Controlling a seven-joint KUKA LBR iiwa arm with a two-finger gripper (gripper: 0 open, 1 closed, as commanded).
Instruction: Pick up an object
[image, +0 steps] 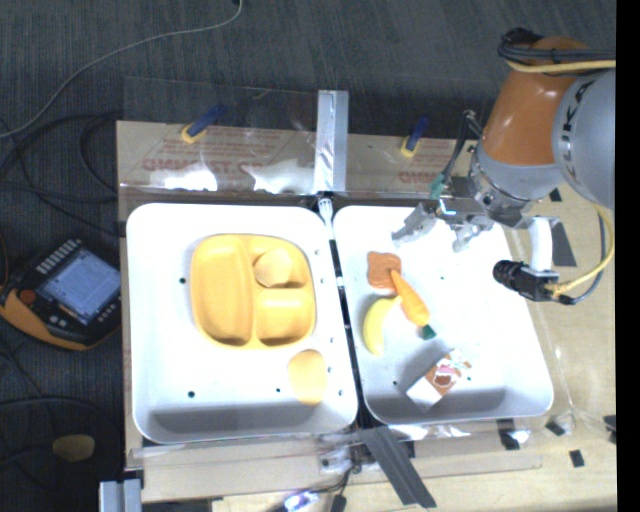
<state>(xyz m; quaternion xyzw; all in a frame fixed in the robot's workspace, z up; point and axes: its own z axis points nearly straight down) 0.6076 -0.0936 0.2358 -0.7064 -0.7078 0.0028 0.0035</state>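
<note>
- Two-finger gripper (441, 226) poised over the upper part of the right bin (520, 330), fingers (412, 226) spread apart — nothing between them.
- Grey arm with orange band (530, 100) reaching in from the right.
- Below and left of the gripper, near the bin's left wall: orange chunk (381, 267), carrot (409, 299) slanting down from it, yellow banana (373, 326) just beside the carrot.
- Small white-and-red packet (443, 376) lying apart toward the bin's lower edge.
- In the left bin (150, 300): yellow divided tray (225, 295) with a round tan piece (272, 267) in its upper compartment; pale yellow lump (307, 372) just below the tray.
- Handheld pendant (62, 290) on the floor, left of the bench.
</note>
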